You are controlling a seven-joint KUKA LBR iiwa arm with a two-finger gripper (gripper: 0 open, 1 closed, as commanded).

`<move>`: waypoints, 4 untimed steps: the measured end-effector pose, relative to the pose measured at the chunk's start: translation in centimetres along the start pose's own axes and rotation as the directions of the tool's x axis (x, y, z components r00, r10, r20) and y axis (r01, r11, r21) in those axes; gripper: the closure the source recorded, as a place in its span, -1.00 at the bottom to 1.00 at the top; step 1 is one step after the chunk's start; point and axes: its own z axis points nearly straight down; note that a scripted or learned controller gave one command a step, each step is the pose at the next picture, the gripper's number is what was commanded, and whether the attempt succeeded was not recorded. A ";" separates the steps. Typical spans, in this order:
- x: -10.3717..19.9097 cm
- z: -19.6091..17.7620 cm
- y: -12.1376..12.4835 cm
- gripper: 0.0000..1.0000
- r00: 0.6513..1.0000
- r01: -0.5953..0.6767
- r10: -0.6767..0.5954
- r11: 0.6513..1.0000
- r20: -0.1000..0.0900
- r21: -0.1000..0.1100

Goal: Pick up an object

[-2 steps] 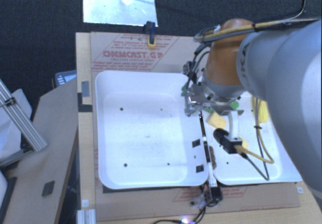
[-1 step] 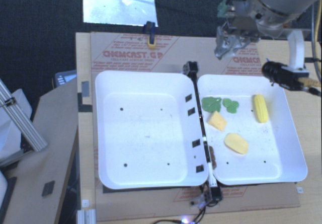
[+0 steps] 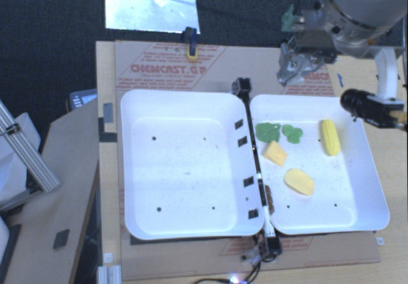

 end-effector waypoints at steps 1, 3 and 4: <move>-3.4 3.1 -0.9 1.00 1.000 -0.005 0.005 1.000 0.001 0.003; -6.8 6.7 -0.5 1.00 1.000 -0.006 0.006 1.000 0.002 0.003; -3.1 11.3 -1.2 1.00 1.000 0.001 -0.001 1.000 0.000 0.004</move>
